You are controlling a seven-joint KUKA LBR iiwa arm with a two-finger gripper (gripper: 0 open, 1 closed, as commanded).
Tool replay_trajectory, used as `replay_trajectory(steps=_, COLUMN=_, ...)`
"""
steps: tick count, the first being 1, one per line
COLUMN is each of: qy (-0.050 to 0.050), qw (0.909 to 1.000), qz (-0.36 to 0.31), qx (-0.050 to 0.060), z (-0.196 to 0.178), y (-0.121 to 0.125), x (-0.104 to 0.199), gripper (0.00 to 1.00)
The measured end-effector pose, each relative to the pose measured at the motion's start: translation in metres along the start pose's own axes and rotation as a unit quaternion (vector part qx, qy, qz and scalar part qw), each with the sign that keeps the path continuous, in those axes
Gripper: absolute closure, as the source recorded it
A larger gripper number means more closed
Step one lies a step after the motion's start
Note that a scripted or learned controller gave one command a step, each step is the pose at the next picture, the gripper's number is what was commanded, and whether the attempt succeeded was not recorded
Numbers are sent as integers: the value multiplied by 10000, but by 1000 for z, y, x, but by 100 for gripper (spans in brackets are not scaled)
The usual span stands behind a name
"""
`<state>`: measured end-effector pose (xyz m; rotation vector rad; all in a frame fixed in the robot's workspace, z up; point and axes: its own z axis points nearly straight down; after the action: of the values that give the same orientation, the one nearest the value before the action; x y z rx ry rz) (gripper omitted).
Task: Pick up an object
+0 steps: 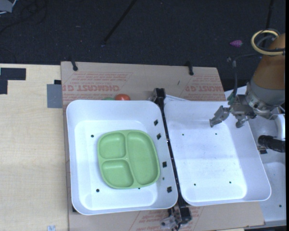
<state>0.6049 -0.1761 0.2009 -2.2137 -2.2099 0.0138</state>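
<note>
A light green plate (128,159) with three compartments lies flat in the left white bin (82,129). My gripper (227,122) hangs over the far right part of the right white bin (216,177), well to the right of the plate. Its two fingers are spread apart, so it is open, with nothing between them. The orange-banded wrist rises behind it at the view's right edge.
A small red-orange object (122,97) sits just behind the left bin's far rim on the cardboard sheet, with a bit of green beside it. A black clip strip (164,148) runs between the two bins. Dark cables lie on the floor beyond the bench.
</note>
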Motion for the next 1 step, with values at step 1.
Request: replay_trajectory(steps=1, qy=-12, qw=10000, qz=-10, qx=-67, z=-8, y=3, x=0, gripper=0)
